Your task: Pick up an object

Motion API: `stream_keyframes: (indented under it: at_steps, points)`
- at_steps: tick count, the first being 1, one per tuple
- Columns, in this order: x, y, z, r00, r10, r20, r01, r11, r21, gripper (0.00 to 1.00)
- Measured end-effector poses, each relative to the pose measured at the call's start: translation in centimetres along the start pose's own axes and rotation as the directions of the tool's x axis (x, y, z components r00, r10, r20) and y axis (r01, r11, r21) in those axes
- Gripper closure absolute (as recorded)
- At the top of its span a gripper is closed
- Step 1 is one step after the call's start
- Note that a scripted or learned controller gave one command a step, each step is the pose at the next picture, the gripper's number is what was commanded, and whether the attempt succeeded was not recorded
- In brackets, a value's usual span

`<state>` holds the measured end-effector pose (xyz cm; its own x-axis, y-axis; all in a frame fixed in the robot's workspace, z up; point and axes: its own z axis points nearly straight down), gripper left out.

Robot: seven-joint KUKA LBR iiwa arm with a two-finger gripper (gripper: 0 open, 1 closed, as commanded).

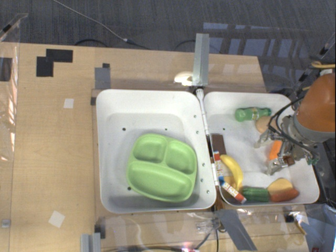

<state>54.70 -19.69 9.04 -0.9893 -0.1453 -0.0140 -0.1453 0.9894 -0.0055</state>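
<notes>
Leftward, the left bin point(105, 156) carries just a green divided tray point(161, 167), lying flat and far from the arm, so it looks out of play. Across the divider, the right bin point(220, 106) crowds a banana point(232, 171), a marker point(231, 189) and a dark green vegetable point(255, 194) along its near edge, with a green bottle point(252, 113) at the back. Furthest right the claw point(274, 154) hangs low over an orange piece point(274, 150), perhaps a carrot, its likely target; I cannot tell its finger state.
</notes>
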Motion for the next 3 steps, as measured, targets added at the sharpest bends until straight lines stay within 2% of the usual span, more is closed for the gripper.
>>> stream_keyframes:
  at_steps: [1,2,3]
  points:
    - [-0.6,0.1,-1.5,1.0,-0.008,0.014,0.008,1.0,0.005,1.0]
    - [-2.6,4.9,-13.7,0.966,0.257,-0.001,-0.257,0.966,-0.002,1.0]
    - [-7.8,9.2,-14.2,0.947,0.32,-0.005,-0.32,0.947,-0.004,1.0]
